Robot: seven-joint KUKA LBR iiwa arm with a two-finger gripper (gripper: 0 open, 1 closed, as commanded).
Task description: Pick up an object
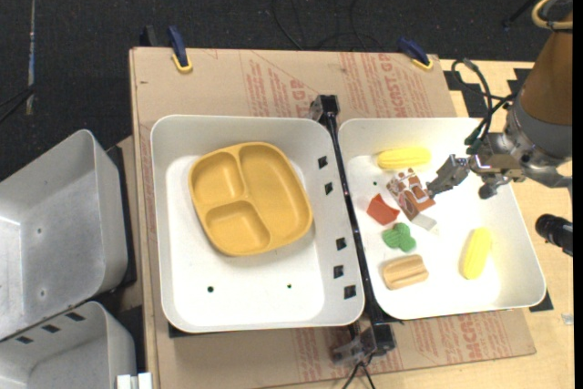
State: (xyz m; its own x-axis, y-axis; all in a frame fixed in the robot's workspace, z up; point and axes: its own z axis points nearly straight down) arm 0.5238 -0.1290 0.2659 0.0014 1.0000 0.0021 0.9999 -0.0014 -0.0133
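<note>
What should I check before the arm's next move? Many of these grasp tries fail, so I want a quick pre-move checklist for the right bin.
1. Gripper over the right bin, not the left one: ok.
2. Target under the tips: it sits just right of the brown and white toy: ok.
3. Anything held between the fingers: cannot tell.
4. Crowding at the target: the red piece and the corn cob lie close to that toy: not ok.
5. Easier picks apart from the cluster: the yellow lemon-like piece and the bread roll lie alone: ok.
6. Yellow divided plate in the left bin, out of the arm's way: ok.
</note>
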